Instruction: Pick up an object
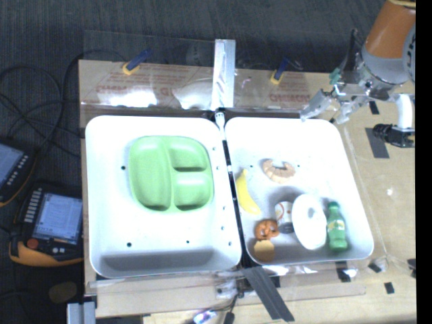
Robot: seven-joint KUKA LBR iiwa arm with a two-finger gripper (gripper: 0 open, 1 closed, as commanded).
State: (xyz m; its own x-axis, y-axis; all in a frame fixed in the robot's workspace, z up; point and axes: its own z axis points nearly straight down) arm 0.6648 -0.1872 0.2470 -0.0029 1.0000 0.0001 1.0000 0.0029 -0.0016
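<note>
The right bin (337, 147) holds several objects. A yellow banana (246, 193) lies along its left wall. A tan and white shrimp-like toy (279, 169) sits near the middle. Toward the front are a white round lid (310, 221), a green bottle (335, 227), a small white cup (284, 211), an orange-brown toy (266, 229) and a tan piece (263, 250). My gripper (322, 112) hangs over the bin's back right corner, above the rim and well away from every object. It is open, with nothing between its fingers.
The left bin (108, 235) holds a green divided plate (171, 172). A clear plastic sheet with yellow clips (137, 61) lies behind both bins. A vertical metal post (224, 73) stands at the back between them.
</note>
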